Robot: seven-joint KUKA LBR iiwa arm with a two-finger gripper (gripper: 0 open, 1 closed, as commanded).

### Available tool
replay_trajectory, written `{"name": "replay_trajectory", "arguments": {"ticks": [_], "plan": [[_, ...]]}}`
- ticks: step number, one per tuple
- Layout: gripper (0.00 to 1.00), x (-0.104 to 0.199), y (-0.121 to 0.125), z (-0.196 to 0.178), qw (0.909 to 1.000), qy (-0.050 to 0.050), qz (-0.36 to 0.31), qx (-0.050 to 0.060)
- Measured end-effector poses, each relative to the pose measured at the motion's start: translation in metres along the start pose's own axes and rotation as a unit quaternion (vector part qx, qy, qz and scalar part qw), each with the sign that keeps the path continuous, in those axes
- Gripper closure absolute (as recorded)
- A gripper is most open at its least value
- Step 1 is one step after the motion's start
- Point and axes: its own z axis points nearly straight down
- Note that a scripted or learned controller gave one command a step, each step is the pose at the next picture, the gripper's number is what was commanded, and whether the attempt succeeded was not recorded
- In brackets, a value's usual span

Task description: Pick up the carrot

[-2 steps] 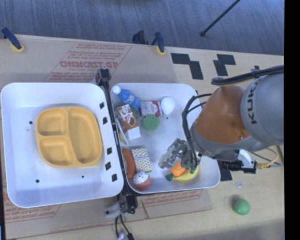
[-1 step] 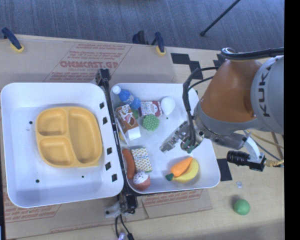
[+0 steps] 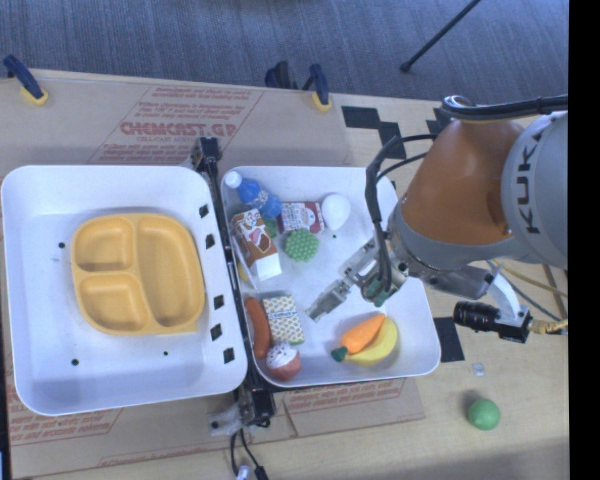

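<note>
the small orange plastic carrot (image 3: 363, 333) lies on a yellow banana (image 3: 382, 346) near the right bin's (image 3: 420, 353) front right corner, just below the wide, empty claw (image 3: 342, 293), likely poised to descend.

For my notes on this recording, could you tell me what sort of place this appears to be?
Probably a robotics lab bench set up for picking trials: two white bins clamped to a board, toy food such as a carrot, and a KUKA arm reaching in.
</note>
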Motion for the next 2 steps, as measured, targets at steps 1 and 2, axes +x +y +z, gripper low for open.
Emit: {"name": "replay_trajectory", "arguments": {"ticks": [1,2], "plan": [[0.00,-0.0243,-0.0222,0.1380,0.9957,0.001,-0.093,0.000],[0.00,-0.0275,-0.0252,0.1381,0.9640,0.001,-0.266,0.000]]}}
